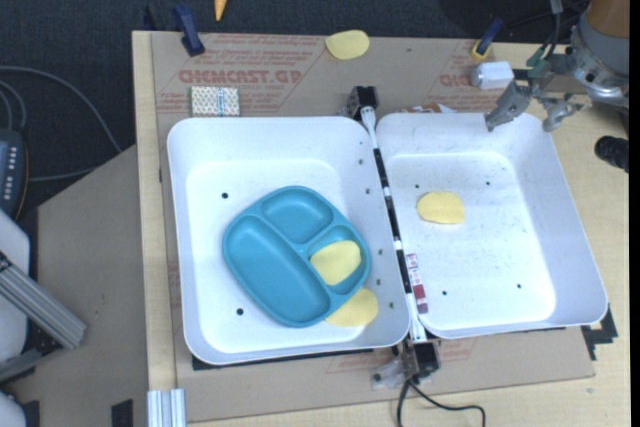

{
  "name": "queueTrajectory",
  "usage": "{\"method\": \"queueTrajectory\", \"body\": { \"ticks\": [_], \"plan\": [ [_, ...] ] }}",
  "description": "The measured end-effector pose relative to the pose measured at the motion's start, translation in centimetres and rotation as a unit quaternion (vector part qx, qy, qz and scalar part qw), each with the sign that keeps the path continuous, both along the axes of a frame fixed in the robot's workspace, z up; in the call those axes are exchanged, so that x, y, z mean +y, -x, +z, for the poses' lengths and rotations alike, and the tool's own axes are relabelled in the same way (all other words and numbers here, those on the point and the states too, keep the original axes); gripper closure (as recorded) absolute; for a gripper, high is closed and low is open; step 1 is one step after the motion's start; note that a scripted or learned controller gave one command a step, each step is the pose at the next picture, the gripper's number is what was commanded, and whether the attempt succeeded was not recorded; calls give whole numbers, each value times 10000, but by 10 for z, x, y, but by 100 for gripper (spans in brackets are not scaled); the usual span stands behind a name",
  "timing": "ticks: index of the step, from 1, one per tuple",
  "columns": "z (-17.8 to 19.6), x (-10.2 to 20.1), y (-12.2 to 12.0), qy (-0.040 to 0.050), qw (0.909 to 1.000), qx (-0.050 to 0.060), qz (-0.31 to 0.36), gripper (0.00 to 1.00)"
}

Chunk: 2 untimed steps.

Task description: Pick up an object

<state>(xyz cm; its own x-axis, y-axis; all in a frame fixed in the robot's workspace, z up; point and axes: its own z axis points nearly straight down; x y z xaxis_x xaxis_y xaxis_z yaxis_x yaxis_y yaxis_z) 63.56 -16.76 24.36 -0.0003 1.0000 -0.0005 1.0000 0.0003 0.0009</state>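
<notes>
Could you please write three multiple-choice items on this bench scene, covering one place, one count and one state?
1. Where does the blue plastic divided plate lie?
A. in the left white bin
B. in the right white bin
C. on the cardboard behind the bins

2. How many flat yellow pieces lie inside the two bins?
A. one
B. three
C. five

3. How do the two-finger gripper's fingers stand?
A. spread apart with nothing between them
B. shut on a yellow piece
C. shut on the plate

Answers: 1 A, the plate fills the left bin's floor. 2 B, one sits in the plate's compartment, one at the plate's near edge, one in the right bin. 3 A, the fingers are spread above the right bin's far rim.
</notes>
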Motion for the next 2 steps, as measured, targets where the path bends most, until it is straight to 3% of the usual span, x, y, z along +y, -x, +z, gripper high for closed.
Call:
{"method": "queueTrajectory", "body": {
  "ticks": [1, 2],
  "plan": [
    [-135, 40, 23, -6, 10000, 14, 2, 0],
    [-159, 70, 40, -8, 10000, 15, 1, 0]
  ]
}}
